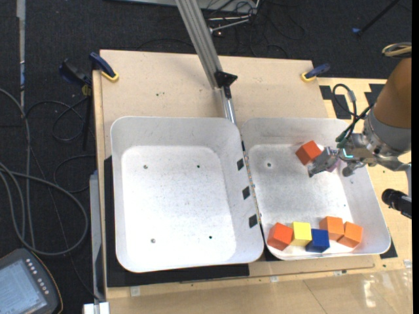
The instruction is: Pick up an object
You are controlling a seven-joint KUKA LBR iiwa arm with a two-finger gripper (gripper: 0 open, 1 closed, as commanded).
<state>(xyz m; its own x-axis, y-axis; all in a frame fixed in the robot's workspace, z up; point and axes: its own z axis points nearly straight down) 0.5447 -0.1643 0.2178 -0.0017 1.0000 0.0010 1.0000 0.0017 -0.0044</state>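
Item: small orange cube-shaped block, seemingly wood or hard plastic, matt faces; location: right-hand shallow white bin, upper middle of its floor, tilted on an edge or corner rather than lying flat; stands alone, well apart from the other blocks.

Handling, by judgement: light; stiff, will not yield under pressure; not fragile; faces smooth enough to slip if pinched on a corner; best taken across two opposite flat faces, fingers square to them; the tilt makes that harder, since a closing pad may meet an edge and roll the block away.

Gripper: two-finger tool on the grey arm, reaching in from the right; sits just beside the orange block, at its lower right, close to or touching it; whether the jaws are parted or closed cannot be told from this view, and no block is seen between them.

Other contents, same bin, lower wall: row of blocks packed close together; an orange block at the left end; a yellow block; a blue block; two more orange blocks at the right end; none lies in the gripper's way.

Adjoining: left-hand shallow white bin; slanted metal pole above the seam between bins, clear of the work.
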